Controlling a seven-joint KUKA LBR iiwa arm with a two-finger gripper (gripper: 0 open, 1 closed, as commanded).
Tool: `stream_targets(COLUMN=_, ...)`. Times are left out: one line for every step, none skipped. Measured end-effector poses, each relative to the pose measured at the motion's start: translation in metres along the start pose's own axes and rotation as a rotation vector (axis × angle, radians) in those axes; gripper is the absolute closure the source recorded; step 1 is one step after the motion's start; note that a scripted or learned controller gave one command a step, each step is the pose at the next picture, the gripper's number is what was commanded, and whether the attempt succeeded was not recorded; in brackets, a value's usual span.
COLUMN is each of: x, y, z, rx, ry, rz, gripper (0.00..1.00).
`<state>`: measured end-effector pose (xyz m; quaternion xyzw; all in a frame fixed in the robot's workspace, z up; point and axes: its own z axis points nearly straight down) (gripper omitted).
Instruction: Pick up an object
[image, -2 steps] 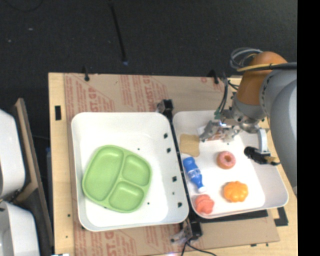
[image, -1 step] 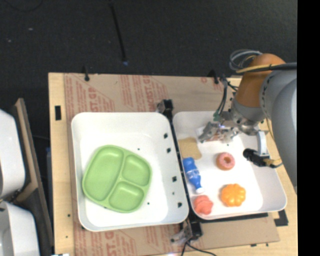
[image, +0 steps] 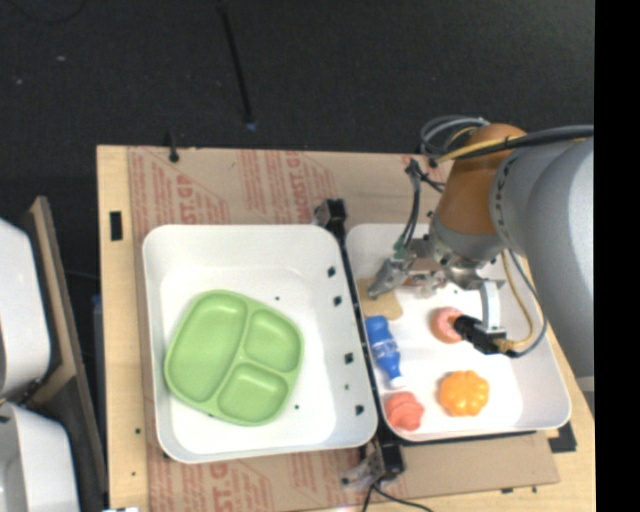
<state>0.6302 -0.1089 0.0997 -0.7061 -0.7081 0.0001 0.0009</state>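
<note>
In the right bin (image: 545, 395) lie a blue bottle (image: 382, 347) near the left wall, a pink lump (image: 404, 410) at the front, an orange pumpkin-shaped toy (image: 464, 392) and a pink round piece (image: 444, 325). My gripper (image: 384, 281) hangs over the bin's far left part, just above the blue bottle's top end and a small tan patch (image: 391, 306). I see nothing held in it. The grey arm with its orange band (image: 472, 195) covers the bin's back right corner.
The left bin (image: 190, 250) holds a green divided plate (image: 234, 356). A black divider with clips (image: 350, 320) runs between the bins. Cardboard (image: 230, 185) covers the bench behind them.
</note>
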Motion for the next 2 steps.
stream_targets(x=-0.061, y=0.018, z=0.001, rx=0.003, ry=-0.001, rz=0.007, gripper=0.0)
stream_targets(x=-0.017, y=-0.137, z=-0.023, rx=0.001, ry=-0.001, rz=0.004, gripper=0.0)
